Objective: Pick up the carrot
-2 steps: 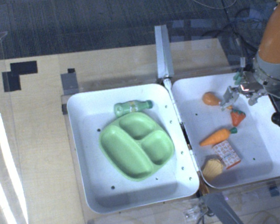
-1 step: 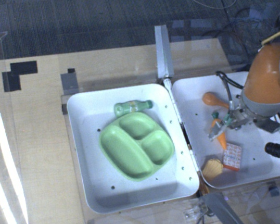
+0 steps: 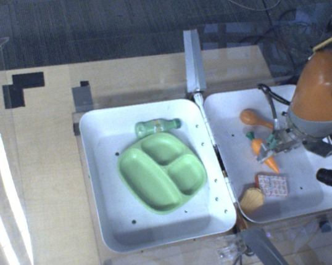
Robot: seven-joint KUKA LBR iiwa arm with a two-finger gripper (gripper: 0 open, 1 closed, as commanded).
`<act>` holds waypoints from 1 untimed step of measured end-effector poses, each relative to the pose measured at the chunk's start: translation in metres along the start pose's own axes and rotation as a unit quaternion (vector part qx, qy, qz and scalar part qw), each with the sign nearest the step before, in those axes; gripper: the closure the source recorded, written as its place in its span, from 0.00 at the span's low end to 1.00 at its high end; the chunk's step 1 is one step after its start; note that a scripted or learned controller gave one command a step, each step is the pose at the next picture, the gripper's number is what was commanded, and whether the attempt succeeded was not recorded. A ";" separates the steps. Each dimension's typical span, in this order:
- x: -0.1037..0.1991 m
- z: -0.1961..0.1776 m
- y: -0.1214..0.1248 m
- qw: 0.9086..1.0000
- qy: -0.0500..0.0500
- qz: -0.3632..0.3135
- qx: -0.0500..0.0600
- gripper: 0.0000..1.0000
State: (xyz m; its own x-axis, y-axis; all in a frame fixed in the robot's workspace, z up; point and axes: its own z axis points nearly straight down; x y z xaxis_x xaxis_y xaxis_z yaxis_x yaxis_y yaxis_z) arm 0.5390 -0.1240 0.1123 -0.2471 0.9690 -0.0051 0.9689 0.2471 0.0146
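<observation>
End effector [image 3: 274,143] is down in the right bin [image 3: 234,168], right over the carrot [image 3: 266,158] lying near that bin's middle, and I can't tell how wide it's open or whether it has any grip at all. To do this well, I'd say straddle the carrot across its width, close square on it, and lift straight up clear of the waffle [image 3: 272,185] just beside.

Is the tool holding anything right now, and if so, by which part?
Cannot be told. The tool sits right over the carrot in the right bin, but a grip isn't visible.
</observation>
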 end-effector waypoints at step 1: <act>0.025 -0.134 0.050 1.000 0.000 0.004 0.002 1.00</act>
